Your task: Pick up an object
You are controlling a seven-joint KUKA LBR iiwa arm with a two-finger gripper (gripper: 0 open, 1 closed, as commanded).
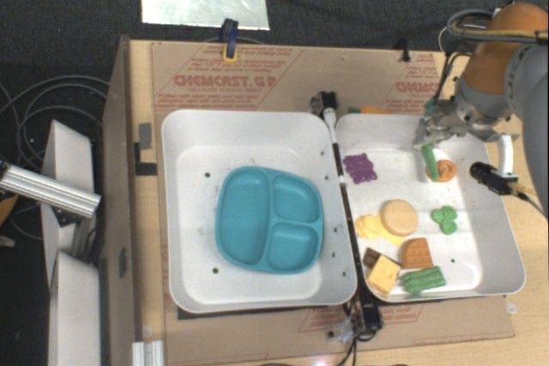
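The tool (435, 135) is seen just above the carrot (437, 165) in the right bin (506, 257); its state can't be told. Honestly, the carrot could be nudged sideways and missed.

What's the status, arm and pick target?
Gripper low over right bin's far edge, jaws unreadable. Green-and-orange toy just below it, lying on the bin floor. Purple piece sits apart, not blocking.

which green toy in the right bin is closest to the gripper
The green-and-orange carrot, lying just below the gripper; the green broccoli piece and green bean bundle lie farther off.
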